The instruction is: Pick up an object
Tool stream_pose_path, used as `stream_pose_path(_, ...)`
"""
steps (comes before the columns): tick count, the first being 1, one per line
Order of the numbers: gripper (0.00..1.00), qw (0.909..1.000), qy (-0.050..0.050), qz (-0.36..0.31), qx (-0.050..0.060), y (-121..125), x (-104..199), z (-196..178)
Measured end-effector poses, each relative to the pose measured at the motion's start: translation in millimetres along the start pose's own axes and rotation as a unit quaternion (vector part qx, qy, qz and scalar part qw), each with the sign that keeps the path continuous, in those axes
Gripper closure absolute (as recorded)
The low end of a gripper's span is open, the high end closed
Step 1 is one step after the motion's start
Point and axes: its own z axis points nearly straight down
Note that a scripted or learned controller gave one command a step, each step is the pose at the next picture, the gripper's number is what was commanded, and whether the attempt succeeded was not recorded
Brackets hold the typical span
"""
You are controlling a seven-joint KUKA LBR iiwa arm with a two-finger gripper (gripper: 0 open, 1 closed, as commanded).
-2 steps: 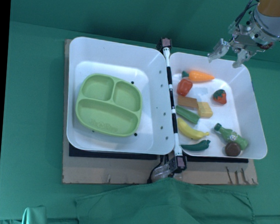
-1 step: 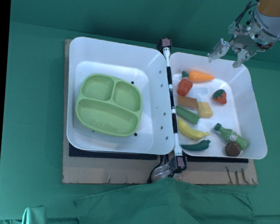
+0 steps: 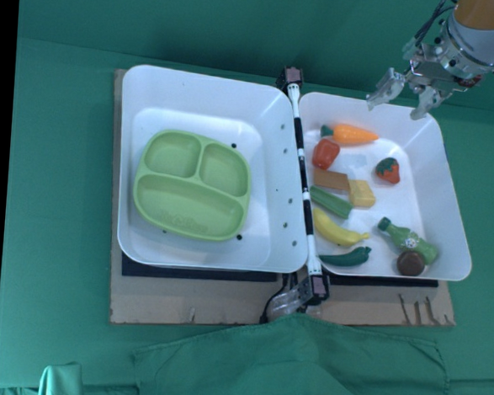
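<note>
Hovering above the far rim of the right bin, the gripper has its fingers spread wide, holding nothing. Below it in that bin lie a carrot, strawberry, banana and green bottle. A green divided plate fills the left bin. Green cloth covers the worktop.
</note>
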Motion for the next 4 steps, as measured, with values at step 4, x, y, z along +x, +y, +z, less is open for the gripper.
stream_pose_path(4, 0.0, 1.0, 0.0, 0.0, 0.0, 0.0, 0.0, 0.0)
